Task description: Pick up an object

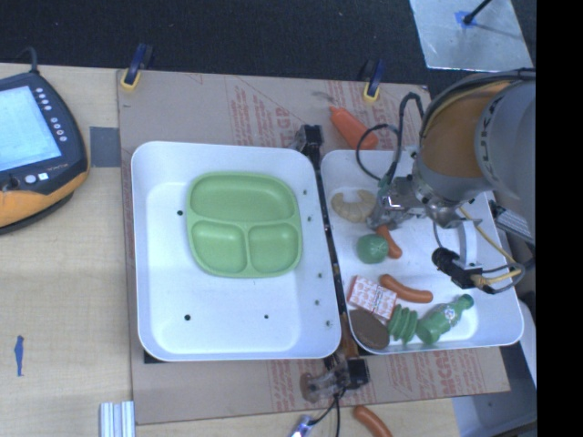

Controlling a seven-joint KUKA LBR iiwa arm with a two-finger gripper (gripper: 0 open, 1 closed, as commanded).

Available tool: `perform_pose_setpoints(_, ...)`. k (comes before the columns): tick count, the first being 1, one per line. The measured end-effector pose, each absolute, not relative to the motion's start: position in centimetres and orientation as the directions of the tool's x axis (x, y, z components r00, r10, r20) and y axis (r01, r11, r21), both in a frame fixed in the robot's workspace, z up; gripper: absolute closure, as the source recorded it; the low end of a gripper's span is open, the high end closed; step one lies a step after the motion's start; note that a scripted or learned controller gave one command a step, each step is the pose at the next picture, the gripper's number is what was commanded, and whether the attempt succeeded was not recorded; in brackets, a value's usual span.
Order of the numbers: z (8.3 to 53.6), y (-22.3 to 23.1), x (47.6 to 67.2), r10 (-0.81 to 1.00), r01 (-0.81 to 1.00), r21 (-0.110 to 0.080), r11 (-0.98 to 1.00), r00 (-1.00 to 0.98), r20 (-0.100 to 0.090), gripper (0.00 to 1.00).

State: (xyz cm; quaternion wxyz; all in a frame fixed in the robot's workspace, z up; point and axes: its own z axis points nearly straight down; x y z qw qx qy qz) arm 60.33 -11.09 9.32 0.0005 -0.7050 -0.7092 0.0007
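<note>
**Arm over right bin, claw mostly hidden**

Arm [474, 144] reaches in from the right, its bulk and orange band covering the right bin's upper corner. The claw [393, 200] sits low under the wrist among cables; whether it is open or closed, or holding anything, cannot be told.

Two white bins, side by side. Left bin [159, 326], well left of the claw, holds one green divided plate [244, 223] with three compartments, nothing on it.

Right bin [496, 330], directly under the claw, holds the loose items, one of each:
- beige lumpy piece [351, 206], just left of the claw
- green ball [372, 248], just below the claw, touching a small orange piece [391, 241] partly hidden by it
- orange sausage [407, 289], further below
- red-and-white packet [372, 298], below and slightly left
- brown disc [369, 330], at the bin's near edge
- green ridged piece [403, 324], beside the disc
- green bottle [444, 318], lying on its side, below right

Outside the bins: an orange carrot [347, 127] above and left of the claw; another orange piece [372, 420] at the bottom edge, cut off. Pendant [36, 148] far left, partly cropped.
</note>
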Motion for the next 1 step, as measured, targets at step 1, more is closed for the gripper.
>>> perform_pose_setpoints(1,19.23,-3.08,60.01,1.0,1.0,-0.003,0.005,-0.005,0.0,1.0)
